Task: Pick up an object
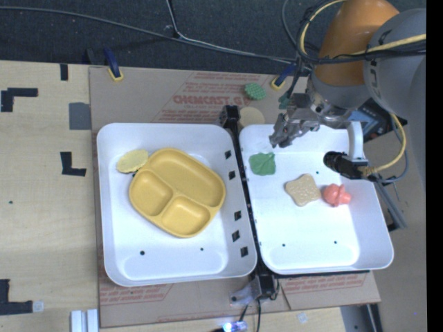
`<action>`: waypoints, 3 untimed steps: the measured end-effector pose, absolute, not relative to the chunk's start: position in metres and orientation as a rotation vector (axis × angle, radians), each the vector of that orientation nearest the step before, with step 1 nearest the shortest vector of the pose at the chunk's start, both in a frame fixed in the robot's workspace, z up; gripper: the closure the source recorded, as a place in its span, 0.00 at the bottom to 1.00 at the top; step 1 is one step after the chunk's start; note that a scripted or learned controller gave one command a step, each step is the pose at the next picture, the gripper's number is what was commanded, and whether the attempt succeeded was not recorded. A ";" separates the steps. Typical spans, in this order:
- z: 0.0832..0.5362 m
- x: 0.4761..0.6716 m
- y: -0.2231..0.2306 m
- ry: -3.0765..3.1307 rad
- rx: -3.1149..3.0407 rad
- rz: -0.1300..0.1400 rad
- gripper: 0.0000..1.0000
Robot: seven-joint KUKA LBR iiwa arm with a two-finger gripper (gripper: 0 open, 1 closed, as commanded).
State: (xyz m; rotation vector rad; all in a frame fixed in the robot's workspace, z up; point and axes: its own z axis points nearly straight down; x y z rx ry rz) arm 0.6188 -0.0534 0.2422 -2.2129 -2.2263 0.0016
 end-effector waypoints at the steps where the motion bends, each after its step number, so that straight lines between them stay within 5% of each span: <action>1: 0.246 0.611 -0.001 -2.227 -2.212 0.000 1.00; 3: 0.214 0.586 0.096 -2.226 -2.212 0.003 1.00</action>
